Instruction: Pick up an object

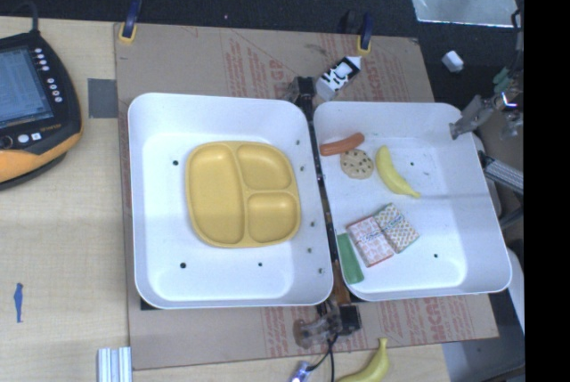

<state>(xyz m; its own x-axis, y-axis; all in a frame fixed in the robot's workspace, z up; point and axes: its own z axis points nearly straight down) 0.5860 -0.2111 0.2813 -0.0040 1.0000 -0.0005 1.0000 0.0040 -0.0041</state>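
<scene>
The right bin (463,264) holds a small orange-red sausage (342,144), a round speckled cookie (356,163), a yellow banana (393,172), a pink patterned packet (370,240), a lighter checked packet (396,226) and a green block (349,257) against the bin's left wall. My gripper (465,124) pokes in from the right, over the far right corner of this bin. It is well away from every object, and the banana is the closest one, to its left.
A yellow three-compartment plate (242,191) lies in the left bin (160,273). A teach pendant (27,109) rests at the far left of the bench. A black-and-white object (338,75) sits behind the bins, and a second banana (370,364) lies in front of them.
</scene>
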